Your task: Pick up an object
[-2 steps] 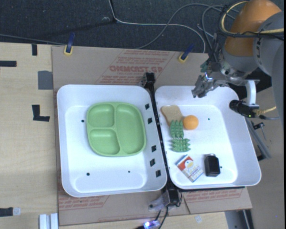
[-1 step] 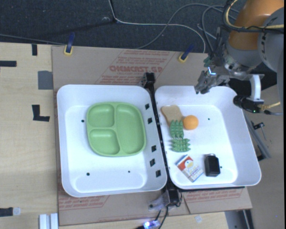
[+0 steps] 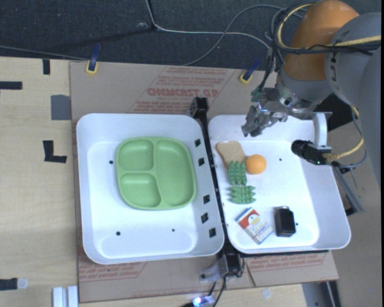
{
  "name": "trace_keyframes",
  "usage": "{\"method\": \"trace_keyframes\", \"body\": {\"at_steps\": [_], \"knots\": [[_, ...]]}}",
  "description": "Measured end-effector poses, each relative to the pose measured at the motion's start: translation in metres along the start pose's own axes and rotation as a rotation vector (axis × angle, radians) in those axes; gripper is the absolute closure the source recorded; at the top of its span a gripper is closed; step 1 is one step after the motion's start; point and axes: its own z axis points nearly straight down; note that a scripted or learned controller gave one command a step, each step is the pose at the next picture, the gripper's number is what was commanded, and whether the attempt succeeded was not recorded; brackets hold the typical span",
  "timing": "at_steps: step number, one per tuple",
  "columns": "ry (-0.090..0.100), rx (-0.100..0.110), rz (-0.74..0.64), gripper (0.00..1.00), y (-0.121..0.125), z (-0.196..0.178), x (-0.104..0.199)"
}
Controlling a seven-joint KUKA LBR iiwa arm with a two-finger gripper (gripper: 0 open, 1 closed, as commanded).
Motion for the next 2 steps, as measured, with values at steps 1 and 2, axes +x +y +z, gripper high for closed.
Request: {"method": "trace_keyframes", "body": {"at_steps": [1, 2], "knots": [[0.001, 0.0, -0.002, 1.0, -0.023, -0.009, 0.054], [0.0, 0.001, -0.001, 1.0, -0.038, 0.003, 0.102]]}}
